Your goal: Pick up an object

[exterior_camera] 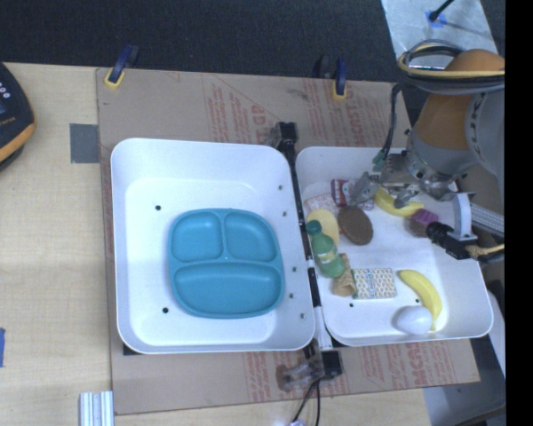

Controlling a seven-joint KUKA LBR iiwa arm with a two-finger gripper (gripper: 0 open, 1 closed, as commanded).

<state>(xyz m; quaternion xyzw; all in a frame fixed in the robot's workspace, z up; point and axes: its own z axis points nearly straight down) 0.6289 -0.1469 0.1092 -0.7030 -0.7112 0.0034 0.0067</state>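
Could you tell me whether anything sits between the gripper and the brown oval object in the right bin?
Nothing visible does. The gripper hangs just above the brown oval object, with bare bin floor between them; the yellow piece and green bottle lie beside it.

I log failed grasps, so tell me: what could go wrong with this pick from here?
The gripper hangs over tightly packed items: a brown oval object, a green plastic bottle and a partly hidden yellow banana. It may pinch two at once, or nudge one aside and close on nothing. Objects near the right white bin's wall leave little finger room.

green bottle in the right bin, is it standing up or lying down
Lying down. The green bottle rests on its side along the right bin's left wall, cap end pointing away from the camera, beside the brown object.
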